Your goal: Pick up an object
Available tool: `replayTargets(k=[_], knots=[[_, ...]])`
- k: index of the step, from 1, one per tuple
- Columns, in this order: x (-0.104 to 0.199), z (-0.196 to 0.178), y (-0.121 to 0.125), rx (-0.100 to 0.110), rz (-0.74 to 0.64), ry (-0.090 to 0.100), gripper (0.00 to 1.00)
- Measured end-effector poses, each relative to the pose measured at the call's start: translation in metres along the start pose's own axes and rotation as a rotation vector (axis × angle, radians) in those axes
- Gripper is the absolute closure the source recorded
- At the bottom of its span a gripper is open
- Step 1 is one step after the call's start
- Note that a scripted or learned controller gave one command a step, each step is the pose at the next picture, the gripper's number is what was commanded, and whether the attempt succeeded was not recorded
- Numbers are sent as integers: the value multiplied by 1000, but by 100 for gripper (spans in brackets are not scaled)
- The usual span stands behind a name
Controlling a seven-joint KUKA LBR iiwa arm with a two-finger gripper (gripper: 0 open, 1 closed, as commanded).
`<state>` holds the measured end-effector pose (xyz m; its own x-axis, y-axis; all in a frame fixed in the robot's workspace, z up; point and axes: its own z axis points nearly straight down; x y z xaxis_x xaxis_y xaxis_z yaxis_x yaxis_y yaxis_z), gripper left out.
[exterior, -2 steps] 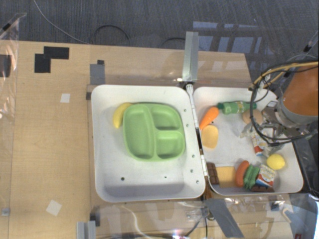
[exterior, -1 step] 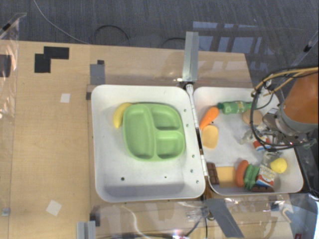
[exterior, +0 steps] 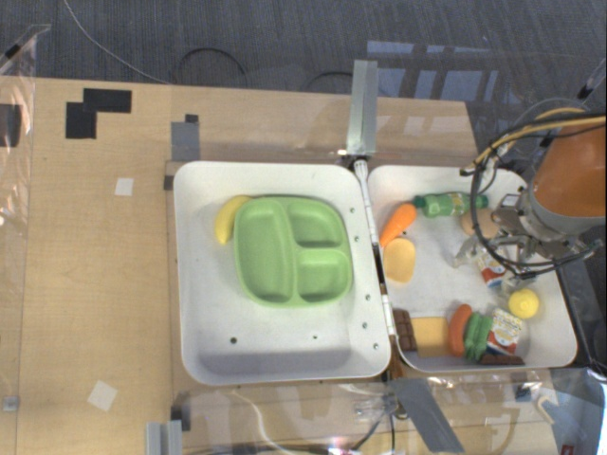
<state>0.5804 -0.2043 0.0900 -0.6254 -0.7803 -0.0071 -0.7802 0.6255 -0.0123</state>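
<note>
From my remote seat I see the arm (exterior: 569,173) over the right bin (exterior: 432,263), with the hand (exterior: 512,254) low near that bin's right side; I cannot tell its state under the cables. Just beside it lie a small red-and-white packet (exterior: 492,274) and a yellow lemon (exterior: 523,302). Further left sit a carrot (exterior: 398,221), a pale yellow piece (exterior: 400,260) and a green bottle (exterior: 446,204) (top of bin). Along the near edge: brown block (exterior: 404,330), yellow block (exterior: 429,334), orange-and-green item (exterior: 468,332), a printed packet (exterior: 505,331). Left bin (exterior: 204,282) carries a green divided plate (exterior: 289,251) and a banana (exterior: 226,218) touching its left edge, all on the wooden surface (exterior: 85,282)
</note>
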Motion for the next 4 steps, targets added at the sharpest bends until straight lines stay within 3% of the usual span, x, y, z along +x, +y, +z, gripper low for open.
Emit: replayTargets(k=[1,2,3,4], knots=[[-33,-1,26,2,44,-3,0],[-16,0,25,1,17,-4,0],[-36,-3,105,0,38,-5,0],[20,-37,20,-6,-289,3,0]])
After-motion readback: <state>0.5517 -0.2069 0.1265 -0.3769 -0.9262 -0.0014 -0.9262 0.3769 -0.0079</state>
